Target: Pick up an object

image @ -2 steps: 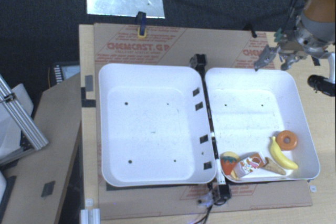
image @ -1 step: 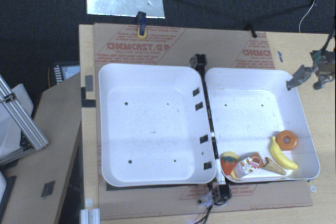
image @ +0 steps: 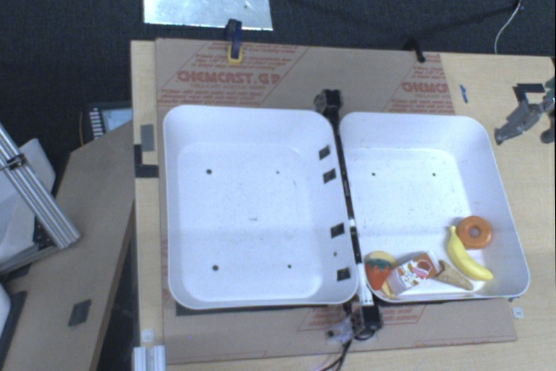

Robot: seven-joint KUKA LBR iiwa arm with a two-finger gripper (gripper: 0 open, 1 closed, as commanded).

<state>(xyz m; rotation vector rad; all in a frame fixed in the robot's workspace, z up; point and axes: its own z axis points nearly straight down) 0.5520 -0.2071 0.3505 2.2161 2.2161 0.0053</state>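
Jaws' state impossible to tell; gripper point(image: 524, 119) hanging at right edge, outside right bin point(image: 408, 143), gripping nothing visible. Lying clustered in that bin's near corner: banana point(image: 466, 256), orange ring point(image: 474, 230) touching its top, red-white packet point(image: 412, 273), tomato-like piece point(image: 378, 268) beside divider. Sitting alongside: left bin point(image: 252, 135).

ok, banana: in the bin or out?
In. The banana lies flat in the right bin, in its near right corner, beside the orange ring.
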